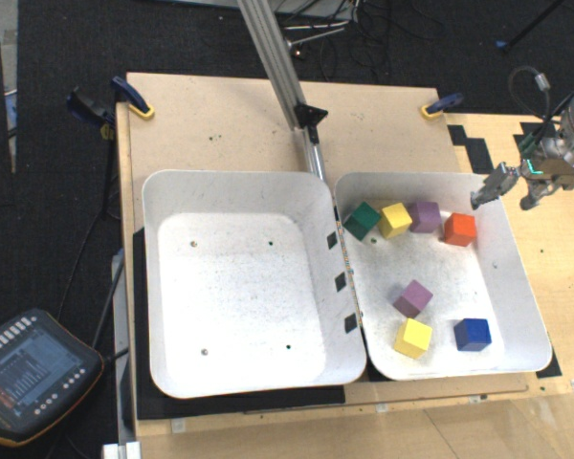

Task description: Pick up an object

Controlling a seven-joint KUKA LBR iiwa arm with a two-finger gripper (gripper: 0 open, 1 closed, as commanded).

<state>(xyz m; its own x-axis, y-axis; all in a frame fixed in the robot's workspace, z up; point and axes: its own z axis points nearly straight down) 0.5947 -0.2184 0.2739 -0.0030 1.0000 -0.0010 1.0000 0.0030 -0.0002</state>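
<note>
Nearest the right bin's (pixel 531 347) front edge sit a yellow cube (pixel 413 337) and blue cube (pixel 472 334), while the end effector (pixel 513 191) hangs spread, gripping nothing, over the surface's right edge.

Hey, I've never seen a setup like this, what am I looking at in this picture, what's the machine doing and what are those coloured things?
One camera looks down at a slant on a wooden bench bearing two shallow white bins. At the right edge is a robot arm's hand, open above the right bin's upper right rim, holding nothing. In that bin lie seven small cubes: green, yellow, purple and orange along the top, then another purple, another yellow and a blue one lower down. The left bin sits beside it.
</note>
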